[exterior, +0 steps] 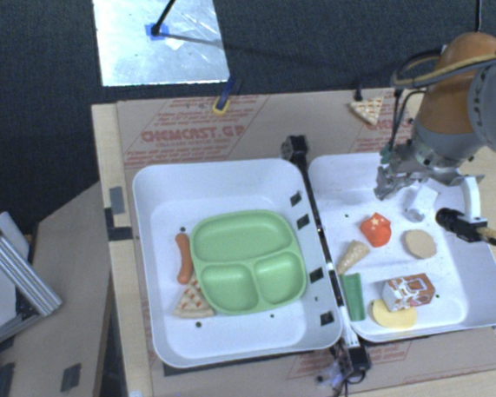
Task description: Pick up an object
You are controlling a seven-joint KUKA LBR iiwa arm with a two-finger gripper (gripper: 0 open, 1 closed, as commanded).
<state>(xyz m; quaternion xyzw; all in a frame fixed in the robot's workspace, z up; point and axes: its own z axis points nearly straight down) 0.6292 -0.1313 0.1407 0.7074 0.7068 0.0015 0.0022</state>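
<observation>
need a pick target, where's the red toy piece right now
The red piece lies in the right bin, near its middle, between the beige cone and the tan round disc, just below the gripper.

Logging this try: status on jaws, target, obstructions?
Gripper low over right bin, back end; nothing seen in it. Nearest item: red piece, untouched on bin floor. Tan round piece beside it; path looks unobstructed.

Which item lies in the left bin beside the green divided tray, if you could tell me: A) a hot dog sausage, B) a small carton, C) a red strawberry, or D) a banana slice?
A: the sausage lies just left of the green divided tray in the left bin, above a waffle wedge.
</observation>
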